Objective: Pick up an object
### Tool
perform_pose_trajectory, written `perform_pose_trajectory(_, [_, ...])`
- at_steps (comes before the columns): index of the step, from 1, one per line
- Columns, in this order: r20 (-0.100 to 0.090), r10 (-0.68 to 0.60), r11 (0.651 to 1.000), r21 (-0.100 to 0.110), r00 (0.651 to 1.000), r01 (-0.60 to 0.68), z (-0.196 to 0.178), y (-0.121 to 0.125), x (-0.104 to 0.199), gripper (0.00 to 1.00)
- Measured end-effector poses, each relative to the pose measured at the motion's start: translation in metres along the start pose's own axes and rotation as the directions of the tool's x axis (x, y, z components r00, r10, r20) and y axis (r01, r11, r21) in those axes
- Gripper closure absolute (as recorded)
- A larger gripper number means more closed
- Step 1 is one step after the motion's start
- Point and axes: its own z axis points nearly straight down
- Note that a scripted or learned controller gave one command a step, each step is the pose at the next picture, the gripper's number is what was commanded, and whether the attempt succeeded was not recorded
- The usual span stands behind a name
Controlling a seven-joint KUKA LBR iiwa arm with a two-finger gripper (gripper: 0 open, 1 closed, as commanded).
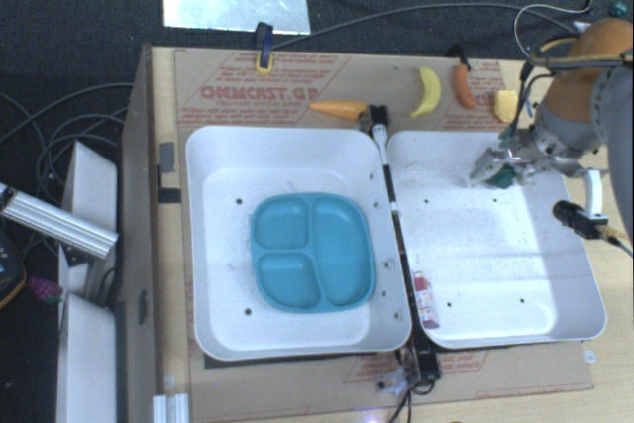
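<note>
Camera view: 2 bins (left [213,213], right [555,312]), 1 blue tray [312,250].

Red print reading "CHEMCAST GP" runs along the brown protective paper [297,86] covering the table, above the left bin. The smaller red lines around it are too fine to read.
</note>
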Motion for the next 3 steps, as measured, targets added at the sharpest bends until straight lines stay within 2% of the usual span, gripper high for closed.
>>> perform_pose_trajectory(1, [0.003, -0.005, 1.0, -0.003, 1.0, 0.005, -0.012, 0.001, 0.0, 1.0])
perform_pose_trajectory(2, [-0.001, -0.001, 1.0, -0.004, 1.0, 0.001, -0.092, 0.016, 0.088, 1.0])
perform_pose_trajectory(3, [-0.001, -0.001, 1.0, -0.001, 1.0, 0.001, -0.122, -0.021, 0.132, 1.0])
